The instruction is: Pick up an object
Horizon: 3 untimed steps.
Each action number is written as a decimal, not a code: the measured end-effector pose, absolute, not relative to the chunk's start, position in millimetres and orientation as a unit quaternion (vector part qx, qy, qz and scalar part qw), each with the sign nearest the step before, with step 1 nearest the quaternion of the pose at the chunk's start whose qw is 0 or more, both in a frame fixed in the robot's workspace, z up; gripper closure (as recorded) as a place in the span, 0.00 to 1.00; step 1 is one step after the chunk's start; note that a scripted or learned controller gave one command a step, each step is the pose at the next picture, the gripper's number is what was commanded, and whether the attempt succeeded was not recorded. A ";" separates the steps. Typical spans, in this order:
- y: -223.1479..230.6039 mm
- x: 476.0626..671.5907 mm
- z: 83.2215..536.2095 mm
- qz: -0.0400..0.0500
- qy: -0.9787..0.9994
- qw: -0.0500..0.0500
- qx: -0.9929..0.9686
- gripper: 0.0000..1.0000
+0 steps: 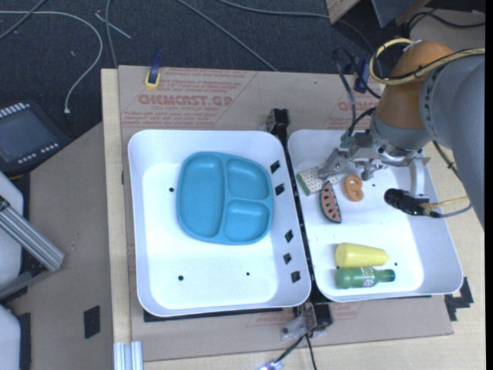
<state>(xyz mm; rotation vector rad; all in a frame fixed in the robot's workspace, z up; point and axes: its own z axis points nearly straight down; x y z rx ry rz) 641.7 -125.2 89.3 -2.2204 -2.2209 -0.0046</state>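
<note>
You see a small orange object (353, 188) in the right bin (439, 253), just under the gripper (348, 163); I cannot tell if the gripper grasps it or is released, because this part is too small and blurred. Just left of the orange object lies a watermelon slice toy (331, 202), and up-left of it a small green checked piece (310, 180); below it, near the front of the bin, a yellow object (359, 253) lies touching a green bottle (363, 277). Far left of the orange object, in the left bin (208, 284), lies a blue divided plate (225, 197).
</note>
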 end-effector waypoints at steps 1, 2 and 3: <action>-123.6 645.0 104.3 -0.006 -0.708 -0.003 -0.707 1.00; -124.0 646.0 169.8 -0.002 -0.707 -0.003 -0.707 1.00; -123.9 647.5 224.6 -0.002 -0.708 -0.003 -0.707 1.00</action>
